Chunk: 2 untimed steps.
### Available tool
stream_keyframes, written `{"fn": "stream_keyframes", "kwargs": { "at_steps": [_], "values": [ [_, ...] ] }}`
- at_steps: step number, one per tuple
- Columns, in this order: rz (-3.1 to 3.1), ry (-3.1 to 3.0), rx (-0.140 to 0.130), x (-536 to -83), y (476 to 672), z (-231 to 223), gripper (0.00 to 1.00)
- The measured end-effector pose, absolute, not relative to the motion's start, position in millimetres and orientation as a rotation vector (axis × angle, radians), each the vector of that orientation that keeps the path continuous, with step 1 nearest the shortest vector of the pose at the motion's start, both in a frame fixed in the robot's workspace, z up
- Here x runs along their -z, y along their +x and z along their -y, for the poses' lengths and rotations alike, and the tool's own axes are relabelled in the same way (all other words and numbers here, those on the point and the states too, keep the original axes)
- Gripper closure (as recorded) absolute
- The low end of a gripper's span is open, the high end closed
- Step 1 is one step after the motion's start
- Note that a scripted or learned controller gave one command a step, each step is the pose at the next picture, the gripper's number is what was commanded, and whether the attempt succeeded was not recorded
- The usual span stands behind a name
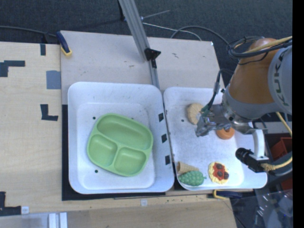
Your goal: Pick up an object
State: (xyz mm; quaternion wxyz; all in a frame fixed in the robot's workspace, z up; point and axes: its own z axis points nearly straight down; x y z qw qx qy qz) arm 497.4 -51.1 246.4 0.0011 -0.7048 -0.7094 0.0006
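Observation:
In the right bin (190, 148) lie several toy foods: a tan bun-like piece (193, 112) near the back, an orange round piece (225, 133), a green bumpy piece with a tan cone (191, 176) at the front, and a small pizza slice (218, 172). My gripper (204, 127) hangs over the right bin, just in front of the tan piece and left of the orange one. The arm's wrist partly hides the orange piece.
The left bin (76, 127) holds a green three-compartment plate (119, 145). A metal pole (137, 30) slants down to the divide between the bins. Wooden bench surface lies to the left; cables run behind the bins.

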Motion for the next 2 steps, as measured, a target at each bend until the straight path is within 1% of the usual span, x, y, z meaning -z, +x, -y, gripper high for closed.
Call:
{"fn": "stream_keyframes", "kwargs": {
  "at_steps": [1,2],
  "values": [
    [2.225,-2.212,-0.004,-232.0,503.2,1.6,1.00],
    [2.228,-2.211,-0.001,-239.7,503.2,-50.6,1.00]
  ]
}}
